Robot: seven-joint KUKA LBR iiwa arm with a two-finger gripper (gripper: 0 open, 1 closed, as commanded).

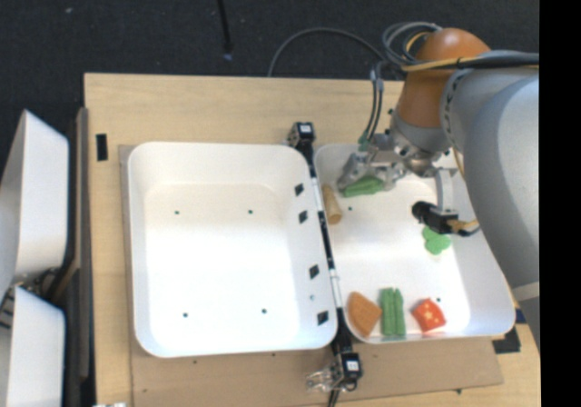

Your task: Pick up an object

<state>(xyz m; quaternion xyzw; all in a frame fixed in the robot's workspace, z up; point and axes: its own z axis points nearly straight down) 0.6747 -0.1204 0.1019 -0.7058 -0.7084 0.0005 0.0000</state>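
Note:
My gripper point(366, 180) hangs over the far left part of the right bin point(472, 292). A flat green piece point(363, 186) sits between its fingertips, and the fingers look shut on it. A tan cylinder point(332, 207) lies just below and to the left, against the bin's left wall. A small green lump point(437, 243) rests mid-bin to the right of the gripper. Along the near wall lie an orange wedge point(363, 312), a long green block point(392, 312) and a red block point(429, 315).
The left bin point(145, 214) stands beside the right one, their walls meeting at a clipped divider point(320, 242). The grey arm point(495, 151) covers the right bin's far right corner. A cable point(309, 42) loops behind the bench.

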